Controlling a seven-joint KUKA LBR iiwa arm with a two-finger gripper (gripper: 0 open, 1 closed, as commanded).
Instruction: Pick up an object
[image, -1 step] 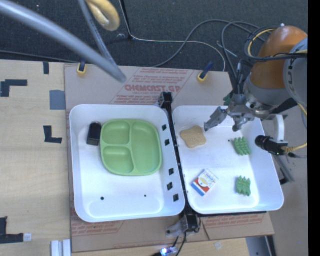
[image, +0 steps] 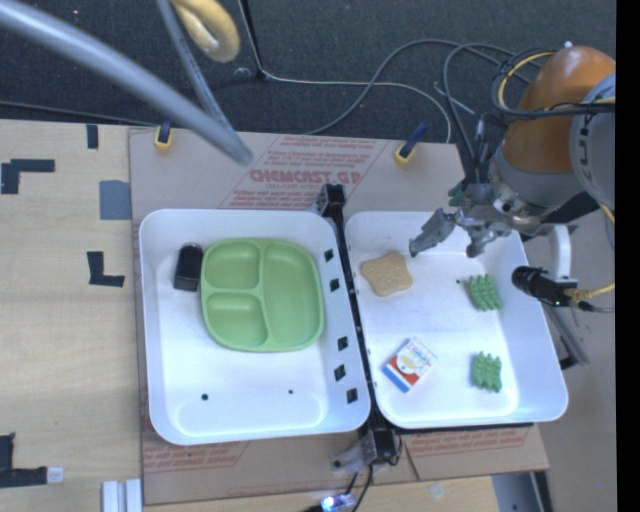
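So the pick hasn't happened yet as far as I can tell. The gripper (image: 452, 240) hangs over the back part of the right bin (image: 545, 400), fingers spread apart with nothing between them. It looks like it sits above the bin floor rather than down on anything, though from this angle I can't judge height for sure.

Using the right bin as the landmark: the tan toast-shaped piece (image: 387, 273) lies near its left wall, toward the back, and it's the closest thing to the gripper, just below and left of the fingertips. My guess is that's the target. A small white carton (image: 409, 365) with red and blue print lies toward the front left. Two green bumpy toys sit on the right side, one (image: 484, 293) around mid-depth and the other (image: 487, 371) nearer the front.

Left of the right bin is the left bin (image: 160, 400), holding a green divided plate (image: 263, 294) and a small black block (image: 188, 267) touching the plate's left edge.

Room-wise it looks pretty easy. The toast piece has bare white floor all around it, well apart from the carton and toys. The only thing I'd watch is the divider wall between the bins, since the toast is near it and a finger could clip that edge coming down.
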